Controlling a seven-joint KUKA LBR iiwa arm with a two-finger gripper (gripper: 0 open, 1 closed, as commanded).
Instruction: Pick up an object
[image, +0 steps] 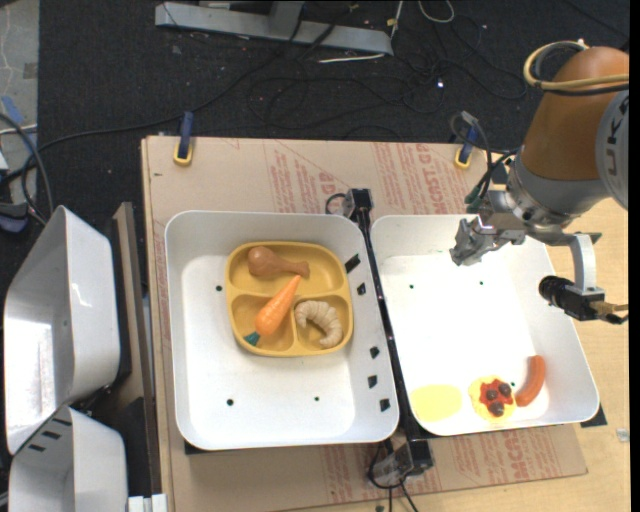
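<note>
Camera view, looking down on the bench: two white bins sit side by side on a cardboard sheet. In the left bin (200, 400), a yellow divided plate (240, 300) carries three toy foods: a drumstick (275, 263) in the top compartment, a carrot (277, 306) slanting across the divider with its tip toward one o'clock, and a shrimp (322, 321) at the lower right.

The right bin (470, 330) holds its load along the near edge: a flat yellow disc (436, 402), then a small red-and-dark piece (494, 394) that may be a pizza slice, then a sausage (531, 380) near the bin's right corner.

The gripper (470, 243) hangs over the far edge of the right bin, at about twelve o'clock on the bin, apart from every object. Its fingers are too small and shadowed to read, so whether they are spread or closed cannot be told; nothing is seen between them.

The relation that matters for a pick: the three right-bin items lie toward the gripper's five to six o'clock, well apart from it across bare bin floor. The sausage's long axis runs roughly from one to seven o'clock, so a grasp would likely need the fingers set across that line.
</note>
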